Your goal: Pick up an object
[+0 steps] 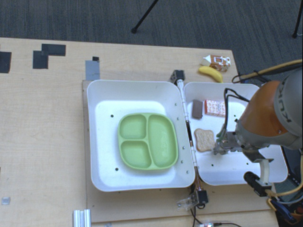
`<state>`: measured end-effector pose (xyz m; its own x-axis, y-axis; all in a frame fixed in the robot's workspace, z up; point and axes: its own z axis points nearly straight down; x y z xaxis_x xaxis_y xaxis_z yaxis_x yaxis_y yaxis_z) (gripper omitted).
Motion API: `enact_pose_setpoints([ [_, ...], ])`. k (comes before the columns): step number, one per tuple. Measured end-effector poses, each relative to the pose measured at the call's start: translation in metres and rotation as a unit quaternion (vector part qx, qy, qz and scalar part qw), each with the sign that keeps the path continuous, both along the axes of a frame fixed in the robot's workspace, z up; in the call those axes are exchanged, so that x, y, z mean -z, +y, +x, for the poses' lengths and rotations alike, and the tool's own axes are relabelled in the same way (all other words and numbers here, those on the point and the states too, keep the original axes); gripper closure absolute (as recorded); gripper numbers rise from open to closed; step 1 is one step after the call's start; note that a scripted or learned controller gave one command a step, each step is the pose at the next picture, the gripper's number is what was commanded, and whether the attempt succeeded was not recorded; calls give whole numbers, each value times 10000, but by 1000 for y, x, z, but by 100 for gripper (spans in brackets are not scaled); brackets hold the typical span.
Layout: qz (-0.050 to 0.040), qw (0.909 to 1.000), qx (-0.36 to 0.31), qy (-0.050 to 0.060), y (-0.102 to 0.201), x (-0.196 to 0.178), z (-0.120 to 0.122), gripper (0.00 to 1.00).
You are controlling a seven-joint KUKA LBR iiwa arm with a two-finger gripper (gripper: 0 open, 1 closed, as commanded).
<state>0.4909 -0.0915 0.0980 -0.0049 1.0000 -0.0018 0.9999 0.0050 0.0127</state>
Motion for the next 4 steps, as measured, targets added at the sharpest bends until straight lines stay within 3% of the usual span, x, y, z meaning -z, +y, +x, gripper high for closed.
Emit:
enact_pose_setpoints([
  [1,17,10000,-11,37,64,-87,22,100],
  [2,11,10000,-5,47,63,-87,21,0],
  [3,4,10000,17,69,3,-17,-5,0],
  [4,11,10000,-7,41,5,-29,-2,100],
])
